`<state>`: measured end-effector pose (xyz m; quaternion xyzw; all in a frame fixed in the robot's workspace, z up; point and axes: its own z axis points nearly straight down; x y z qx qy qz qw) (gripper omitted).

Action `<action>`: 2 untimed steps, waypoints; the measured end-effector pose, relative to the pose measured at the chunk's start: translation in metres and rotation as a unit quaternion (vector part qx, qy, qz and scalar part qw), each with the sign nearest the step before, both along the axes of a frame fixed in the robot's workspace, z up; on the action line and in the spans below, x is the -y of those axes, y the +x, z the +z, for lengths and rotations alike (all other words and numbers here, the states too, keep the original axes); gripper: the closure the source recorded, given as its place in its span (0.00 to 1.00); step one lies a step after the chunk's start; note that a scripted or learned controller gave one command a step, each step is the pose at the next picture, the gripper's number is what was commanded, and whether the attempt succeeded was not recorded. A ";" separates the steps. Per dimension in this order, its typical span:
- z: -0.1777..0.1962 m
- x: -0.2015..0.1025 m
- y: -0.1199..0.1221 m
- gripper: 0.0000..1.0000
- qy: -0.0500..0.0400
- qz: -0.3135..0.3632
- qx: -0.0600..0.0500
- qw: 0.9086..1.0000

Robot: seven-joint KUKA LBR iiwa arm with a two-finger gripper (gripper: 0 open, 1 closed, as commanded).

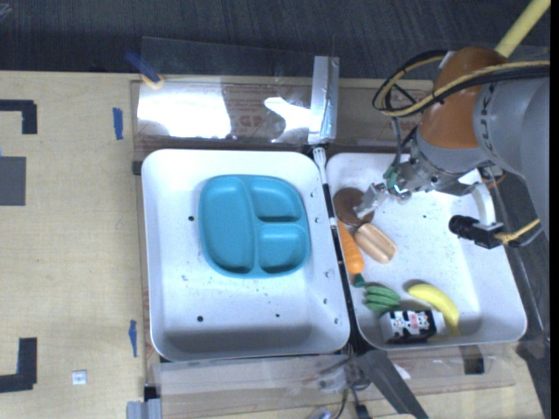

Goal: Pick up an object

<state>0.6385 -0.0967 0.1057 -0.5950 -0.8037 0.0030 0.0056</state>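
My gripper reaches into the right bin from the upper right and hovers at the right edge of a brown round object near the bin's left wall. Just below it lies a tan sausage-shaped piece, with an orange carrot beside it. Further toward the front lie a green vegetable, a yellow banana and a small black-and-white carton. Nothing shows as held by the gripper.
The left bin holds a blue divided plate. A ridge between the bins runs close to the brown object and carrot. The arm's grey body and orange band hang over the right bin's back right corner, with cables trailing.
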 end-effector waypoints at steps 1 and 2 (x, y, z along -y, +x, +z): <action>0.014 0.000 0.003 1.00 0.000 0.000 0.004 1.000; 0.021 0.061 0.007 1.00 -0.002 -0.007 0.006 1.000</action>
